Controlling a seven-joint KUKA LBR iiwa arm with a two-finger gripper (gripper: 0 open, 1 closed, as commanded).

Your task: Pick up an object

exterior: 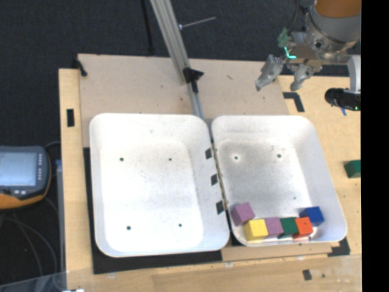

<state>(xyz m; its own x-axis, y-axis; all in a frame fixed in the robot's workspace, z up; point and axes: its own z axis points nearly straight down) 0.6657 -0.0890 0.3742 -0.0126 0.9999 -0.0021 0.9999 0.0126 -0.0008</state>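
We judge this the approach step: our gripper (284, 75) hangs over the bench beyond the right bin (316, 140), fingers spread, holding nothing. The blocks (276, 224) crowd that bin's near edge. Next we must travel nearer and descend over one.

We see small blocks (276, 225) — purple, yellow, green, orange, blue — clustered along the right bin's (316, 140) near edge.
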